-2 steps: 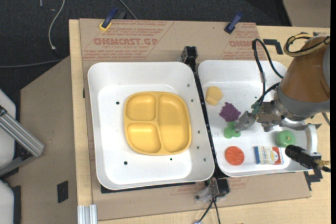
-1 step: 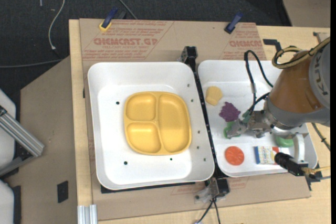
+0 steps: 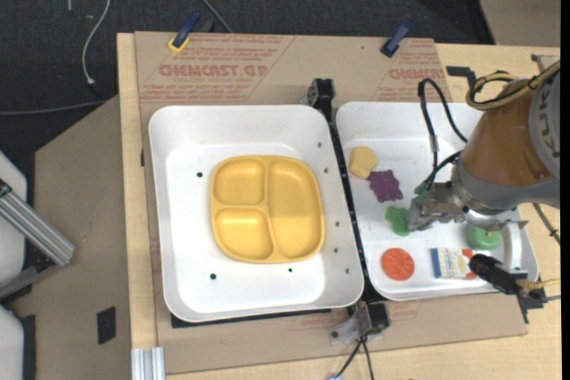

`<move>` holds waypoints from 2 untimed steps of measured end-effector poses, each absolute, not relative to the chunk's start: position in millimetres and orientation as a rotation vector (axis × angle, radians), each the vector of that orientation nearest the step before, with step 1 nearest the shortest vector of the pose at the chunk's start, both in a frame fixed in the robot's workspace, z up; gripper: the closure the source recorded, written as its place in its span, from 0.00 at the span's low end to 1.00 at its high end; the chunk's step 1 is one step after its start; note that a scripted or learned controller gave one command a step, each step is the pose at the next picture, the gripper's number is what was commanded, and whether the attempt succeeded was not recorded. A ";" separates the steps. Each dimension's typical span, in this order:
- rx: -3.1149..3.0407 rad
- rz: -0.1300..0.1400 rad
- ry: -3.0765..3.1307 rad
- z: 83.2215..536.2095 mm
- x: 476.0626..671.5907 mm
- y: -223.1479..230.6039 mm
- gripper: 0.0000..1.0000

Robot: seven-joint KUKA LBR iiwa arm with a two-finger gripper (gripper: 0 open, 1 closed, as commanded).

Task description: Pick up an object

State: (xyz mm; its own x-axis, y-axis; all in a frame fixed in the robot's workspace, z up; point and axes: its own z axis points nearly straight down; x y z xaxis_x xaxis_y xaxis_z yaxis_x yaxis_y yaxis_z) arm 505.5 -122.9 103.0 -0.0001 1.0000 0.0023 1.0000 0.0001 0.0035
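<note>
My gripper hangs low in the right bin, its dark tip right beside a small green object at the bin's middle. A purple toy lies just above the green one, and a pale yellow piece sits further up. An orange-red round object rests near the bin's front edge. A blue and white packet lies to its right, and another green object peeks out under the wrist. The arm's orange band covers the bin's right part.
The left bin holds a yellow divided plate. Black clamps sit between the two bins at back and front. Cables trail along the arm over the right bin. Blue clips hold the cardboard base at its back edge.
</note>
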 end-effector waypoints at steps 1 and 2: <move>2.218 0.004 2.219 149.0 499.5 -123.2 1.00; 2.215 0.007 2.220 207.9 508.5 -117.3 1.00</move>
